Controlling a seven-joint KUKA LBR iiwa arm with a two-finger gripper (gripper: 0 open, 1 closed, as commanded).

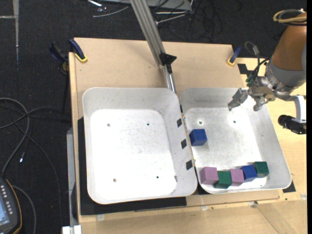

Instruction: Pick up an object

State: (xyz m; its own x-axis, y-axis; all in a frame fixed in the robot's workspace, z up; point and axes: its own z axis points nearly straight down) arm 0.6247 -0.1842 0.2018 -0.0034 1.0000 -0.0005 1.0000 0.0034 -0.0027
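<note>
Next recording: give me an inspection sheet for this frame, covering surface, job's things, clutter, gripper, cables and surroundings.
Surface: wooden bench bearing left bin and right bin.
Job's things: lone blue cube near the right bin's left wall; row of five cubes along its near edge, pink, green, pink, blue, green.
Clutter: nothing seen.
Gripper: gripper open, above the right bin's far side, holding nothing.
Cables: black cables on the floor, left.
Surroundings: metal pole, clamps at the bench corners.
</note>
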